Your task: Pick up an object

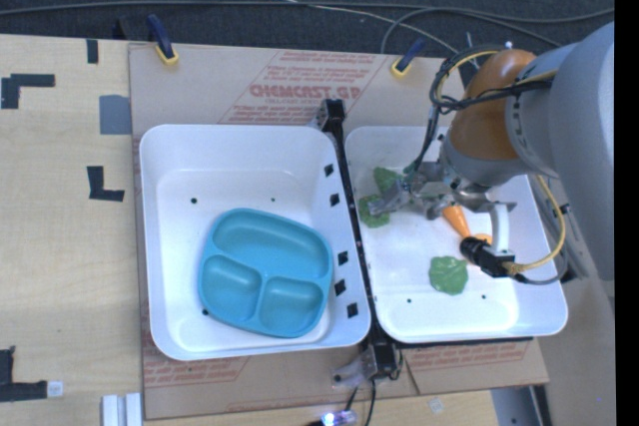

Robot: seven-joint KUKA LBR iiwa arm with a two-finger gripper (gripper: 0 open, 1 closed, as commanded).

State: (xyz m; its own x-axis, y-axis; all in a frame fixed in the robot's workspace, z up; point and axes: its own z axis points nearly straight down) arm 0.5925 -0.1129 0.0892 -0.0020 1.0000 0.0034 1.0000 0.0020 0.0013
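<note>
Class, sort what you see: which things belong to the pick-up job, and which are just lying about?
Job:
robot hand
green leafy toy pieces
green lumpy toy
small orange toy
right white bin

Lying about:
blue divided plastic plate
left white bin
two blue-and-yellow clamps

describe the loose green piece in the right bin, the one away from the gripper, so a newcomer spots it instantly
Start at the right white bin, the one the arm reaches into. Look toward its near edge, below the gripper: the green lump lies alone on the white floor. Unlike the other green pieces beside the gripper at the bin's left wall, nothing touches it.

End effector (397, 200) over right bin (519, 314)
</note>
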